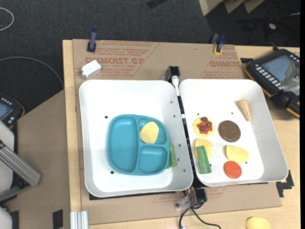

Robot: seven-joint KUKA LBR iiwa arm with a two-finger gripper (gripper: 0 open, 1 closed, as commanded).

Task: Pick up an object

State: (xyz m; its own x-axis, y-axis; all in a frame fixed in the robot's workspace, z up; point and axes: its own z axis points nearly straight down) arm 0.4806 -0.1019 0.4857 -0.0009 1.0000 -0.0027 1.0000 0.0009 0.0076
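Judging the brown disc, lying in the right-hand bin, as light, stiff and flat (probably slick plastic), favouring a pinch across its rim, being unable to tell the gripper's state.

Left bin: blue tray fills its centre; open floor at twelve o'clock. Right bin: food pieces crowd six o'clock.

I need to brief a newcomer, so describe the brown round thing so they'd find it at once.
Look in the right white bin. Near its middle lies a flat brown disc, right of the small yellow piece with red spots. It is the only dark brown item there.
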